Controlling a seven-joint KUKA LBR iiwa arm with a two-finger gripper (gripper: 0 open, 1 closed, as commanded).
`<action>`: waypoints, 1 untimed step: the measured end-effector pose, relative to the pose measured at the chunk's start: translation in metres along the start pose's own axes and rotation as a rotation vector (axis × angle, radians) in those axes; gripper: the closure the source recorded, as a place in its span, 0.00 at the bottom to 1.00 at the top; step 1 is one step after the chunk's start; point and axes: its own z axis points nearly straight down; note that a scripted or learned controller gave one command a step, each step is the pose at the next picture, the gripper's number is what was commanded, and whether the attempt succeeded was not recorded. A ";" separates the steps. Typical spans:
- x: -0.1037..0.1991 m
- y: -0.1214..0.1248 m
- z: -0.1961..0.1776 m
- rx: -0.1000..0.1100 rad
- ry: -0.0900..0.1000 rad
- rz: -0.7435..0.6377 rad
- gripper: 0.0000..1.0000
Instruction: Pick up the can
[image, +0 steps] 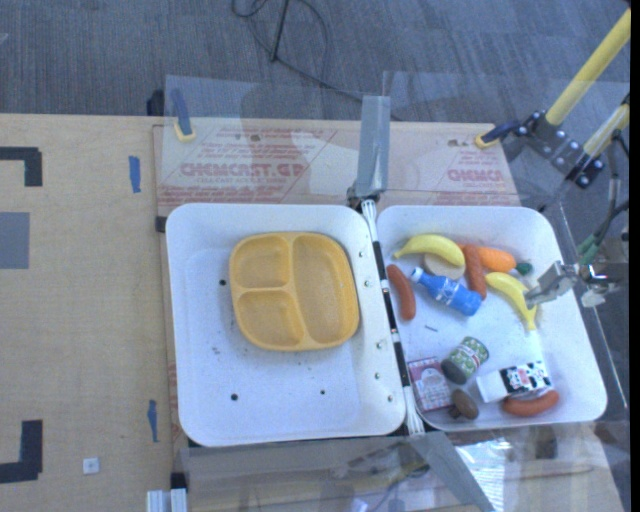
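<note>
Claw (556, 283), fingers' state indiscernible, at the right bin's (585, 345) right edge, touching nothing. Can (465, 359) lies tilted at bin centre, well apart from the claw, flanked by red packet (431, 383), milk carton (517, 380) and blue bottle (447, 291).

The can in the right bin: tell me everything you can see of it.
The can is small, with a green label bearing pale markings and a dark grey end that faces the lower left. It lies tipped on its side, slanting across the floor of the right bin, in the lower middle part. The red-and-white packet lies just to its lower left, a brown rounded piece lies below it, and the white carton lies to its right, all close by; actual contact is too fine to tell. The gripper sits apart, up and to the right.
</note>
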 end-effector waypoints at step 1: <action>0.032 -0.009 0.169 0.000 0.001 -0.034 0.00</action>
